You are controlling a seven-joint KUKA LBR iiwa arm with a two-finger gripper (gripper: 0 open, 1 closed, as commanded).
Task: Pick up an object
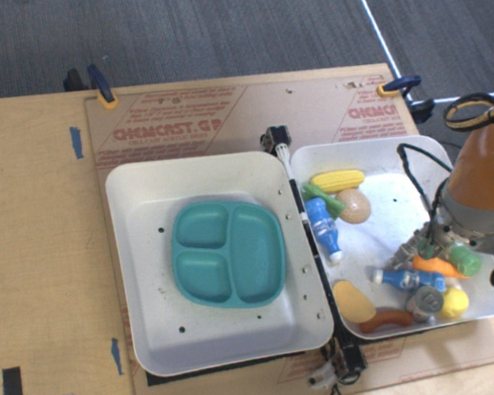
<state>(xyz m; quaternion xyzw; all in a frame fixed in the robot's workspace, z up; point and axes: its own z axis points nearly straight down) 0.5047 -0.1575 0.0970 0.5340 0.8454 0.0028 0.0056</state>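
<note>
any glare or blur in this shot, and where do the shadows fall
Camera view: soft, even light; the teal plate casts a faint shadow in the left bin; mild sheen on the right bin floor; the arm is slightly blurred, and so is the tool.

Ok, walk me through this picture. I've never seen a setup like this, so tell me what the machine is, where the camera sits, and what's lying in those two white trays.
The picture comes from one fixed camera above a bench, looking down at a slant. The grey and orange shape at the right is a robot arm reaching in, and its gripper is down among the objects in the right bin. I cannot tell whether it holds anything. That bin contains toy food and bottles: a yellow corn cob, a blue bottle, a beige egg-like ball, an orange carrot, a yellow lemon and more. The left bin holds a teal divided plate. The arm's job is to pick up one object.
</note>
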